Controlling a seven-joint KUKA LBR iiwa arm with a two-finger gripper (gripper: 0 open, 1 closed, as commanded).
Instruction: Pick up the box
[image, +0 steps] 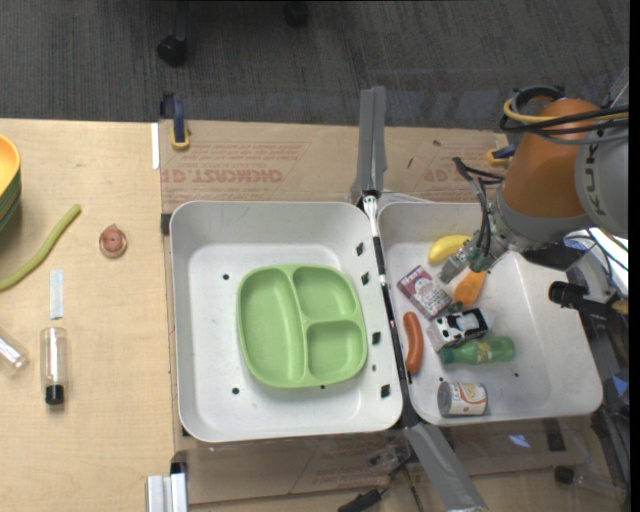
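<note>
A: Box pos?

B: Box (424, 291), pink/white printed, lies flat in right bin (560, 400), up near its left wall, tilted w.r.t. the wall. Red sausage-shaped toy (411, 340) just below it.

A: Jaws rel. to box?

B: Jaws (470, 262) are low over the same bin, up and to the right of the box, apart from it. They sit just beside the yellow banana (447, 246) and right above an orange item (469, 287). Box not between the fingers.

A: Open or closed?

B: Can't tell. Fingertips blur into the clutter from this angle, gap not readable. Nothing visibly held.

A: Other bin contents?

B: Black/white small item (461, 324) below-right of box; green bottle (478, 350) lying on its side under that; can (462, 398) near the front edge. Left bin (200, 240) has a green divided tray (301, 325).

A: Arm?

B: Arm (550, 170) in from the right, orange band above wrist, over the right bin's back corner.

A: Bench?

B: Bench (90, 440) left of the bins: green bean-like strip (40, 250), a vial (53, 365).
</note>
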